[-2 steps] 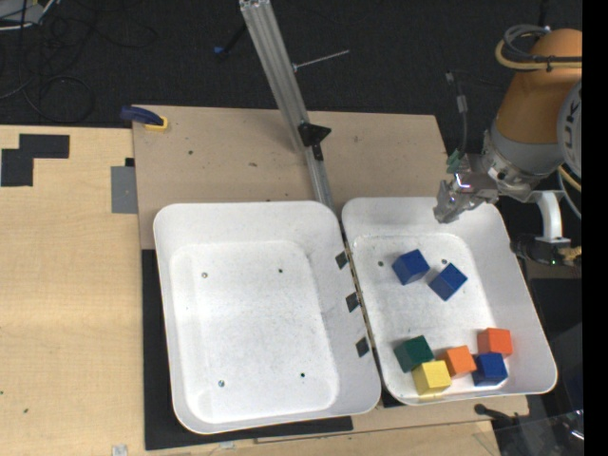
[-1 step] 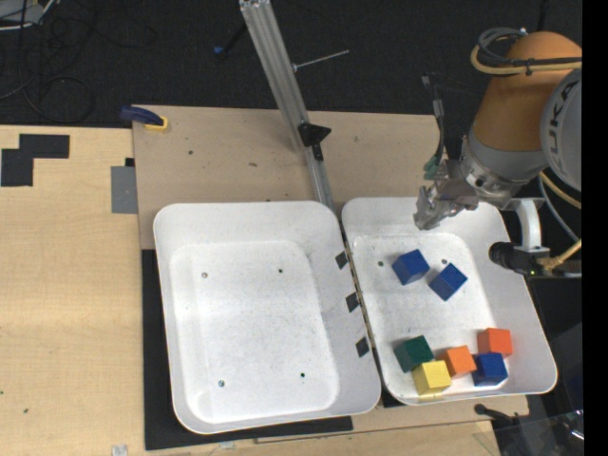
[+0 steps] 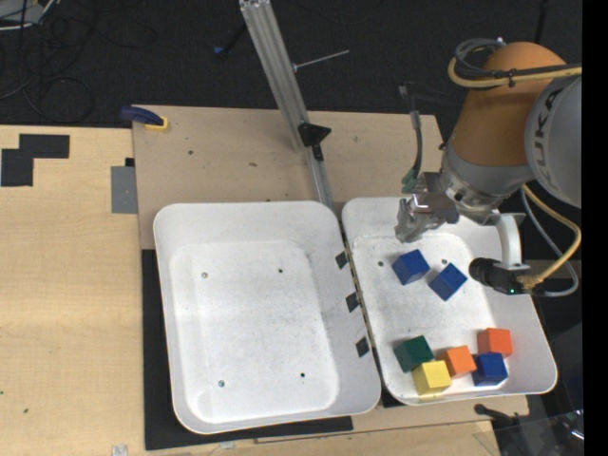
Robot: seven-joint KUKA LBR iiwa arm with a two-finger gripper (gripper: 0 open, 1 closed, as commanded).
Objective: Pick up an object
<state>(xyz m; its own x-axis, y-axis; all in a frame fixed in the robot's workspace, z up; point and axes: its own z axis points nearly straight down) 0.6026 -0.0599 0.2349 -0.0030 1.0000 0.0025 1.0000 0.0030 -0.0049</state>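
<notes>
Camera view, looking down at a slant: grey KUKA arm with orange band (image 3: 508,74) reaches in from the right, and its two-finger gripper (image 3: 415,224) hangs over the far part of the right shallow white plastic bin (image 3: 541,359). Cannot tell how the claw stands, since the metal tip is small and blurred; nothing is seen gripped in it. Taking the right bin as landmark: two blue cubes sit in its middle area, the first blue cube (image 3: 410,266) just below the gripper tip and apart from it, the second blue cube (image 3: 447,280) just beside the first, toward the arm's side, both turned at an angle to the bin walls. At the bin's near edge is a cluster of five small blocks: dark green cube (image 3: 413,352), yellow cube (image 3: 432,376) touching or nearly touching the green one, orange cube (image 3: 460,360) next to the yellow, another blue cube (image 3: 490,369) beside the orange, and a red-orange cube (image 3: 495,341) just behind that blue one. All blocks rest on the bin floor. Left shallow white plastic bin (image 3: 190,226) lies side by side with the right bin, the rims meeting at a line of small black clips (image 3: 351,300). A slanted aluminium rail (image 3: 280,74) rises from behind the bins, on the tan wooden bench (image 3: 228,155). A black cable with a connector (image 3: 494,274) hangs off the wrist over the bin's right side.
</notes>
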